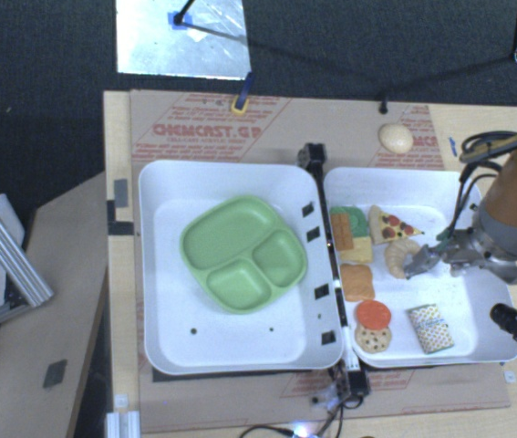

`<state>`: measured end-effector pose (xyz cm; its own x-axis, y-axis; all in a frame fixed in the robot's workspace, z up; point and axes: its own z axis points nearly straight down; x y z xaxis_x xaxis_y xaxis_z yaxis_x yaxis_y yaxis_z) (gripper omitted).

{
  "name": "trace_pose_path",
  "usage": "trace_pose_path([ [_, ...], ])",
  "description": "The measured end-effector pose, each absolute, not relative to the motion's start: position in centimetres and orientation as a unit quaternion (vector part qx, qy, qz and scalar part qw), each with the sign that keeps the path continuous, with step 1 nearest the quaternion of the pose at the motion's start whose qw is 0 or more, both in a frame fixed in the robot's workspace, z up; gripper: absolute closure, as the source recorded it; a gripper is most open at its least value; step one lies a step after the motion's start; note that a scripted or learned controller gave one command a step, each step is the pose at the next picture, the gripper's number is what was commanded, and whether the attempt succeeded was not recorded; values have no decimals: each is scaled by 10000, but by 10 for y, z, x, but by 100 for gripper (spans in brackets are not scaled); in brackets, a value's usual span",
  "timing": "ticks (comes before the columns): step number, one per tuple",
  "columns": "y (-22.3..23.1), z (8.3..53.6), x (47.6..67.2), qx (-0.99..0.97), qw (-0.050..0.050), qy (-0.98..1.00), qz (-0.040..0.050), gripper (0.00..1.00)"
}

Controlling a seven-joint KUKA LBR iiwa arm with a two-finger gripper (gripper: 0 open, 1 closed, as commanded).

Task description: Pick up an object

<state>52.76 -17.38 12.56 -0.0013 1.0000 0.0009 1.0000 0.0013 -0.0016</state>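
Camera view, end effector [419,261] low in right bin [477,340], finger state undeterminable, beside beige food piece [397,257], green tray [244,253] in left bin [162,336].

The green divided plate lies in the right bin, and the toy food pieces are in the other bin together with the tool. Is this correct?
Not quite. The camera view shows the green divided plate in the left bin, not the right one. The toy food pieces are in the other bin, where the tool is.
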Motion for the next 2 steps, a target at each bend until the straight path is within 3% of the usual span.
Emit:
trace_pose_path([
  [1,-173,83,528,-7066,5,-7076,1,0],
  [2,-174,95,529,-7065,-14,-7077,-8,100],
])
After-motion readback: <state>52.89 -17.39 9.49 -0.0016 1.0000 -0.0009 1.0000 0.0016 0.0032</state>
